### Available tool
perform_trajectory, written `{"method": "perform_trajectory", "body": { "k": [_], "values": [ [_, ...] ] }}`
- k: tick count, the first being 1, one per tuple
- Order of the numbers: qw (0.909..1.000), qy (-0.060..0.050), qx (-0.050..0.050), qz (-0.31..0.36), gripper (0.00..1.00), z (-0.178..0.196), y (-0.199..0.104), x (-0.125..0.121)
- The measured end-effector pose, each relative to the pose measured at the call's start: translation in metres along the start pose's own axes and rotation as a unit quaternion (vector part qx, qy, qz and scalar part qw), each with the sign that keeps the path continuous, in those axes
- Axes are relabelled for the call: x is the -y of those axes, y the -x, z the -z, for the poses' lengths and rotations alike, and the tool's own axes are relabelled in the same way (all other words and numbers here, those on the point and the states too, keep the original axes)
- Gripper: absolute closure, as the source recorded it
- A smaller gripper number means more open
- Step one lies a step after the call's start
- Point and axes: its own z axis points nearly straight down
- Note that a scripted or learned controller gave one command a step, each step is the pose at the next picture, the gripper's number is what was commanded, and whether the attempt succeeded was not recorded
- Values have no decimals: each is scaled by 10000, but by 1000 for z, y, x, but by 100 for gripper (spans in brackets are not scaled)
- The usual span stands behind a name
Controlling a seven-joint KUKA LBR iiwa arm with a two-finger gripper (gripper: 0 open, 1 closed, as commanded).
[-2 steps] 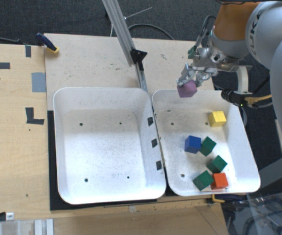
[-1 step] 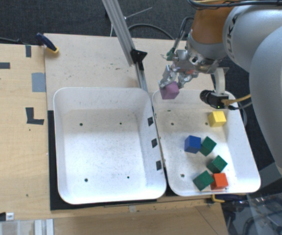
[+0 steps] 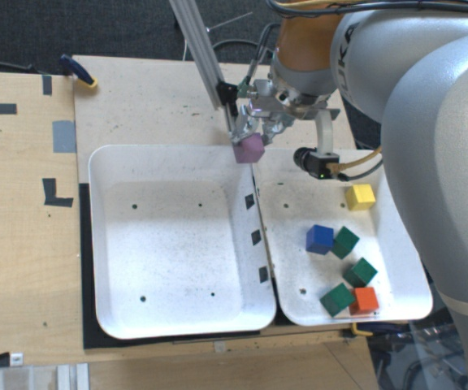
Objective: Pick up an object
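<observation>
My gripper point(image 3: 250, 136) hangs over the far end of the ridge between the two bins, and a purple block point(image 3: 250, 149) sits between its fingers, lifted above the bins. The right bin point(image 3: 405, 299) holds a yellow block point(image 3: 361, 196) near its far right side. Further forward in it lie a blue block point(image 3: 319, 239), three green blocks point(image 3: 346, 241) point(image 3: 361, 271) point(image 3: 337, 299) and an orange block point(image 3: 366, 300).
The left bin point(image 3: 104, 242) lies beside the right one, speckled with dark dust. A slanted metal rail point(image 3: 197, 39) crosses behind the gripper. A blue and yellow tool point(image 3: 78, 70) rests on the bench at the far left. The arm's large grey body covers the right side.
</observation>
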Motion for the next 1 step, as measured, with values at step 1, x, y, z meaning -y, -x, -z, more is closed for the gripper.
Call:
{"method": "perform_trajectory", "body": {
  "k": [1],
  "values": [
    [10000,1,2,-1,100,3,-55,-1]
  ]
}}
